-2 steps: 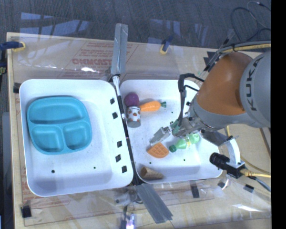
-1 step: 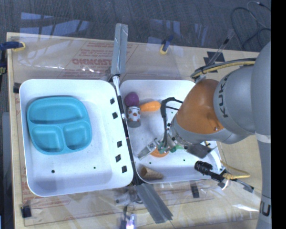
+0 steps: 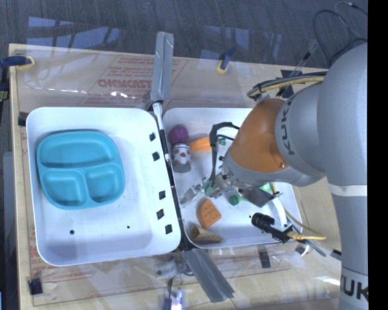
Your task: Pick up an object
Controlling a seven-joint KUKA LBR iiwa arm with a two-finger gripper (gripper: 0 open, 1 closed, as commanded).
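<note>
my gripper (image 3: pixel 210 187) hangs low inside the right bin (image 3: pixel 200 116). its upper part is hidden under the orange band (image 3: pixel 262 141) of my own arm (image 3: pixel 336 128), which covers much of that bin's middle and right side. from this slant i cannot tell whether the gripper is open or closed, because the metal at its tip blurs against the white floor.

the things to pick lie scattered around it. just beside the gripper, on the side toward the view's lower edge, lies an orange wedge (image 3: pixel 209 214), and i cannot tell whether the two touch. further out on that same side, against the bin's near wall, rests a brown piece (image 3: pixel 207 236) too small to identify. a green piece (image 3: pixel 233 199) shows just to the gripper's right, partly covered by my wrist, so its shape is unclear.

up and to the left of the gripper stands a small tin (image 3: pixel 181 157), close to the wall that divides the bins. a purple ball (image 3: pixel 178 134) sits just beyond the tin. an orange lump (image 3: pixel 200 144) is beside the tin, its right end cut off by my arm.

well apart to the gripper's left, in the left bin (image 3: pixel 103 234), sits a blue tray (image 3: pixel 81 168) with three compartments. both bins rest on the counter (image 3: pixel 71 66), where red print is blurred under clear sheeting.
</note>
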